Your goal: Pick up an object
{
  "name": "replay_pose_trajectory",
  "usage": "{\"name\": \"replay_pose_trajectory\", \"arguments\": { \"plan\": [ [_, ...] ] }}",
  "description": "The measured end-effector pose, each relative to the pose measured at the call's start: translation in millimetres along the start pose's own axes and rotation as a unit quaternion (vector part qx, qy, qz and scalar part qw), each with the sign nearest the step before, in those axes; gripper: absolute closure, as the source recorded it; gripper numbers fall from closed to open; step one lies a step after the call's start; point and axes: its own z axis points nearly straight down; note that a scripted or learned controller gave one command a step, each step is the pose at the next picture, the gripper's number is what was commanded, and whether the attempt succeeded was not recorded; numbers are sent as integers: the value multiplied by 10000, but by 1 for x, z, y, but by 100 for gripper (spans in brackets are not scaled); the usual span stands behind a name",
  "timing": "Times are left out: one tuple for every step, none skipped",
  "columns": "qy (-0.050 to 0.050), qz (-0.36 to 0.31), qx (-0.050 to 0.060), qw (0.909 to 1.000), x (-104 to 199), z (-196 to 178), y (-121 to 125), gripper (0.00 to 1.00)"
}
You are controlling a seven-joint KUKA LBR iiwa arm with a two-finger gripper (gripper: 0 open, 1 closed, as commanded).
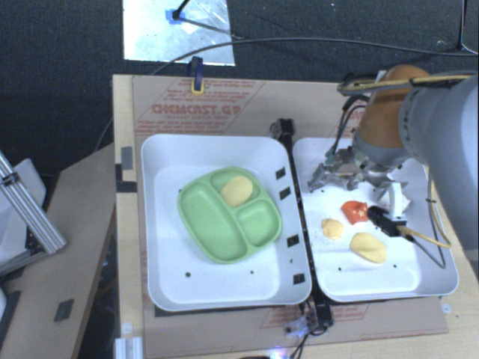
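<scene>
**benchwatcher:** ok so where's everything sitting right now? I see two white bins on the table [127,111].

**gripgeek:** yep. Left bin [168,275] has a green divided plate [217,230] with a pale yellow lump [237,191] in its upper compartment. Right bin [426,283] holds the loose stuff: a red piece [355,211], a small yellow piece [332,228] just left of and below it, and a bigger yellow potato-ish thing [368,247] nearer the front.

**benchwatcher:** and the arm?

**gripgeek:** the arm [434,126] is reaching in from the right, over the back of the right bin. The pincer [327,178] is low near that bin's back-left area, up and left of the red piece. Honestly can't tell if it's spread or pressed together, too much metal clutter, and I don't see anything pinched in it.
</scene>
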Motion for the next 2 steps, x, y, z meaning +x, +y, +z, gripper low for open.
{"name": "replay_pose_trajectory", "arguments": {
  "plan": [
    [-3, 2, -18, 10000, 0, -12, 1, 100],
    [-3, -18, -40, 10000, 6, -71, 10, 100]
  ]
}}
